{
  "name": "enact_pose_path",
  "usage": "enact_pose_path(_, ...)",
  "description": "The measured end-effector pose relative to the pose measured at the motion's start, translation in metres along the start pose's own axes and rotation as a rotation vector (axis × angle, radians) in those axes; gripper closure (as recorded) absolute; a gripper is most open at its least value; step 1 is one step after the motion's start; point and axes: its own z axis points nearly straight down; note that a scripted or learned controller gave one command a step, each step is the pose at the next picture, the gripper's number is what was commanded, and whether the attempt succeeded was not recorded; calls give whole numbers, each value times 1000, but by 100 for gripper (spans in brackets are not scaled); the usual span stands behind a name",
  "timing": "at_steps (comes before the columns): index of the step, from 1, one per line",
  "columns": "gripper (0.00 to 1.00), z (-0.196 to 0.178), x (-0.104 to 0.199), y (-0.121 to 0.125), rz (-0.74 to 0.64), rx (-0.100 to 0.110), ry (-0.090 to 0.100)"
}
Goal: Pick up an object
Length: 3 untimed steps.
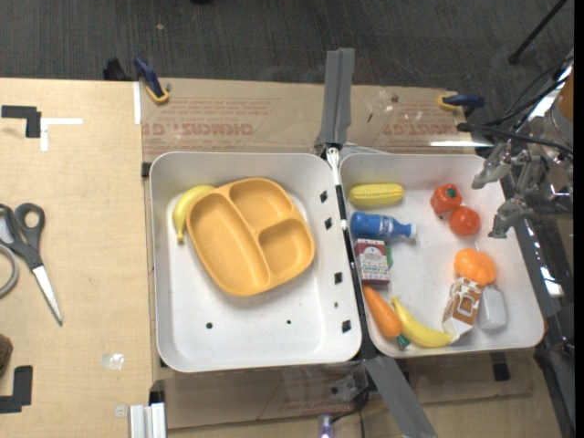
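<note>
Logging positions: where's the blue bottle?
In the right bin, the bottle lies by the left wall, between corn above and a red carton below.

High slanted view over both bins [164, 272]

Glossy plastic yellow tray [248, 235], smooth white plastic bins [246, 349], matt wood bench [73, 199], metal scissors [36, 263].

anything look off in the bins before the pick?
One thing: a banana in the left bin is wedged under the rim of the orange plate, so the plate probably sits tilted. The right bin's items lie loose but whole: corn, bottle, tomatoes. No spills.
</note>
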Motion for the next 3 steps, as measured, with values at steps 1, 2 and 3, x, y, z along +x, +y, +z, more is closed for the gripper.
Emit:
enact_pose_path(1, 0, 140, 21, -14, -145, 1, -2)
enact_pose_path(2, 0, 141, 46, -14, -141, 1, 0)
enact_pose_path(3, 100, 130, 44, -12, -146, 3, -4)
